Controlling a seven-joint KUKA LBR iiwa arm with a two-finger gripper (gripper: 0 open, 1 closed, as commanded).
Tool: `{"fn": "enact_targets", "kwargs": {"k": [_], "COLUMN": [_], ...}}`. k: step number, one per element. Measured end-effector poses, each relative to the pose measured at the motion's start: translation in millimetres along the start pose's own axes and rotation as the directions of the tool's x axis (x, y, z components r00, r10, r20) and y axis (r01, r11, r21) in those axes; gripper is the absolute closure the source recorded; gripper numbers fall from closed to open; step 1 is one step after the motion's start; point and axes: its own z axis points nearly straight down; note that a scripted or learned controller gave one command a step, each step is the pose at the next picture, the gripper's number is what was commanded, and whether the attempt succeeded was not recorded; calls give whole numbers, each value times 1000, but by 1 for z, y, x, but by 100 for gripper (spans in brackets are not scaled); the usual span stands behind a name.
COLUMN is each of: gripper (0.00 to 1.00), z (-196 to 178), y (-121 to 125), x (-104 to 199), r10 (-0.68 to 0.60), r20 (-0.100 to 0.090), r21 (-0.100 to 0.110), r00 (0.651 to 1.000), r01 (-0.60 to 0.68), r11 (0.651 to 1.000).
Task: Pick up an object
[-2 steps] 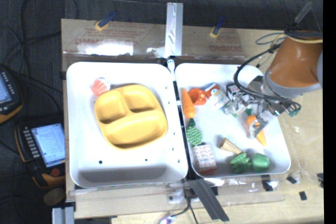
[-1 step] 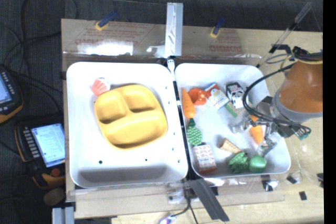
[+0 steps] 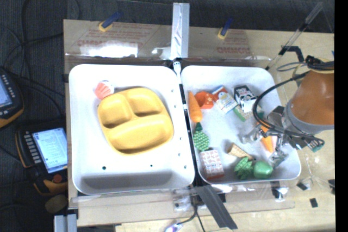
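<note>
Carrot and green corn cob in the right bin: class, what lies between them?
In the camera view nothing lies between the carrot and the corn cob: the cob's top sits right at the carrot's lower tip, with at most a sliver of bin floor there.

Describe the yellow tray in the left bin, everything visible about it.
The yellow tray looks like smooth moulded plastic with rounded corners. It has three compartments: two small ones at the far side, one wide one nearer the camera. It lies flat, open side up, slightly rotated, on the left bin's floor. A small pink-and-white object touches its far left corner.
</note>
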Motion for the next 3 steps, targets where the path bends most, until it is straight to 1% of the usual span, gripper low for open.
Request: {"fn": "enact_targets", "kwargs": {"k": [1,2,3], "gripper": [0,0,0], "z": [1,2,2], "y": [8,8,14], "x": [-15,-26,-46], "r10": [40,86,154], "r20": [-7,-10,-9], "r21": [-1,-4,-3], "r00": [999,996,988], "r01": [-40,-86,-154], "r11": [999,996,988]}}
